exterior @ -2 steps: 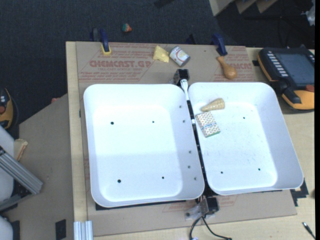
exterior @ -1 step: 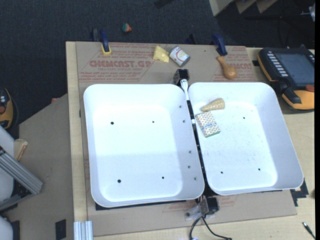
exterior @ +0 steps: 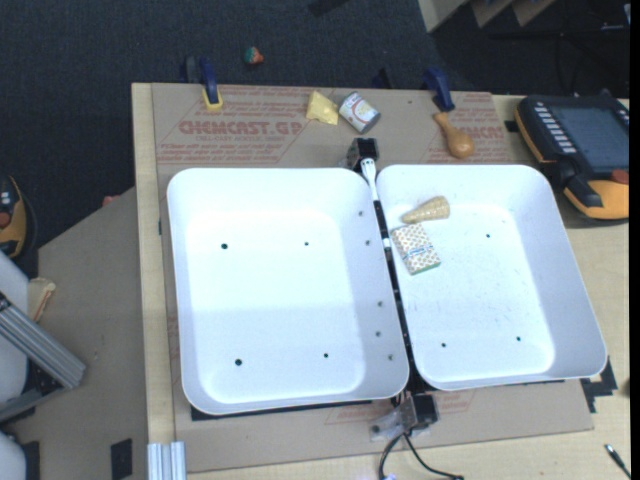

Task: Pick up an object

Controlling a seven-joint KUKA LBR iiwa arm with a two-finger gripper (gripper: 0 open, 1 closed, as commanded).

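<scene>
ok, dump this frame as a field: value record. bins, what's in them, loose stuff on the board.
left bin: white, shallow, a few dark dots on its floor
right bin: white, shallow, holds two items near its upper left
item 1: tan cone-shaped piece, lying on its side
item 2: small patterned packet, just below the cone
outside bins, top of board: yellow wedge, small white box, wooden-looking piece
bench right edge: pendant with screen
</scene>
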